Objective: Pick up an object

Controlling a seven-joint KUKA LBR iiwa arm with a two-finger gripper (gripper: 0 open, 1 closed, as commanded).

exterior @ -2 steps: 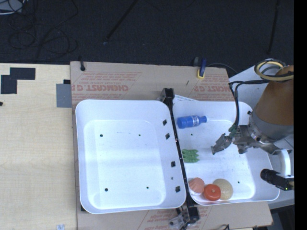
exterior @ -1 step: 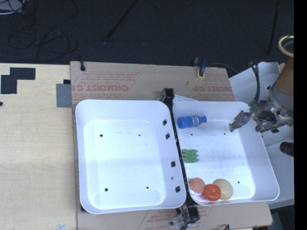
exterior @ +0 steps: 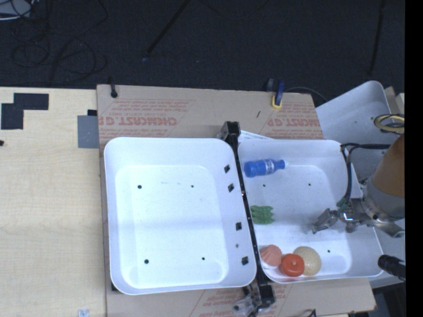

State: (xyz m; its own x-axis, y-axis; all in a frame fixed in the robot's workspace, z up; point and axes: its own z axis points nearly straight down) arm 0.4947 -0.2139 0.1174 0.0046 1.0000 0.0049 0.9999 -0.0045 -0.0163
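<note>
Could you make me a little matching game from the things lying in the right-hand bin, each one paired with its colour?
Things:
1. bottle
2. small leafy-looking item
3. round thing at the bin's near edge, in the middle of the trio
4. ball on the right of that trio

Colours:
A. red-orange
B. blue
C. pale cream
D. green

Pairs: 1-B, 2-D, 3-A, 4-C

All four lie in the right bin, where the pincer hangs over the floor, right of the green item.

arm (exterior: 396,177) cut off at right edge
</note>
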